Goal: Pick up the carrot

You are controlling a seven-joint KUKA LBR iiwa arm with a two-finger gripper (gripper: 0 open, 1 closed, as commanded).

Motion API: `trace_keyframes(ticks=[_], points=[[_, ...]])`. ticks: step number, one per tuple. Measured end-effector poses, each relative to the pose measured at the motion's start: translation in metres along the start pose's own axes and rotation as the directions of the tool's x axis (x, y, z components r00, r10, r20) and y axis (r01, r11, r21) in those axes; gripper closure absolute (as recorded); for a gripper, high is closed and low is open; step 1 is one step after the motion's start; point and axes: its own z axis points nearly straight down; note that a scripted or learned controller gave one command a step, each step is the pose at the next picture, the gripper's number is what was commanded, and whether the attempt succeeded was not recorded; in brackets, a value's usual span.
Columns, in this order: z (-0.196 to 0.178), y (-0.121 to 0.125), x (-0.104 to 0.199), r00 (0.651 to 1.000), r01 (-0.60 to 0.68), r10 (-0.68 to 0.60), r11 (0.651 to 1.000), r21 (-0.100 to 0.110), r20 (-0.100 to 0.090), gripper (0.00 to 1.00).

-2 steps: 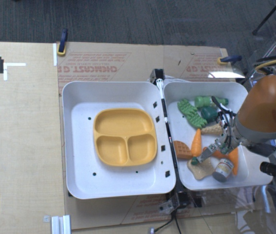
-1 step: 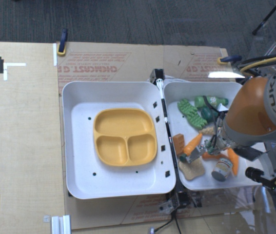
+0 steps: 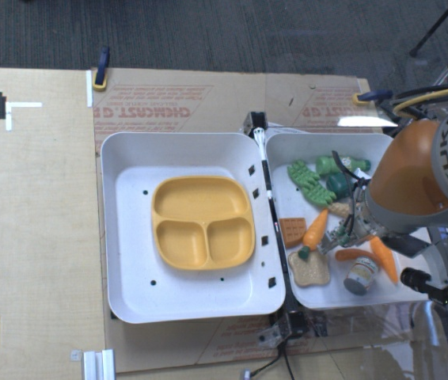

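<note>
From above, my pincer [image 3: 341,236] hangs low in the right bin [image 3: 313,295], and I cannot tell how it is set. The carrot [image 3: 315,229] lies tilted just beside it on its left, green end down near a slice of bread [image 3: 309,269]. A square cracker [image 3: 292,230] sits left of the carrot. A second carrot [image 3: 383,260] and a small can [image 3: 359,276] lie under my wrist. Green toy vegetables [image 3: 309,182] crowd the bin's far part. The left bin [image 3: 125,236] on the surface holds a yellow divided plate [image 3: 203,221].
</note>
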Motion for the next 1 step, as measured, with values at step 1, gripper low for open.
trace_keyframes(ticks=[1], points=[[-0.0887,0.0274,0.1139,0.999,-0.052,0.052,0.999,0.007,0.0,1.0]])
